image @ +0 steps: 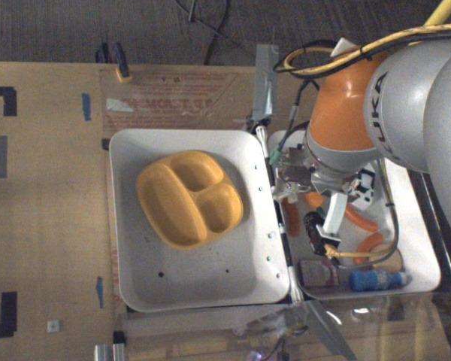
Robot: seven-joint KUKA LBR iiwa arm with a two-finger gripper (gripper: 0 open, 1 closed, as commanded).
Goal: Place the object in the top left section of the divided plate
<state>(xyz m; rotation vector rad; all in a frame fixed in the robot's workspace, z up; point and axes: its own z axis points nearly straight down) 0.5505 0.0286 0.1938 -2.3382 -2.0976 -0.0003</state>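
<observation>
Plate (189,198), yellow with 3 sections, lies in the left bin (135,277), well apart from the gripper (297,194). Gripper hangs over the right bin (425,262) among carrots (361,220) and a blue bottle (376,280); its grip cannot be told.

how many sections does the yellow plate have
3. On the divided plate in the left bin: one long section on its left side, two smaller ones on its right, upper and lower.
</observation>
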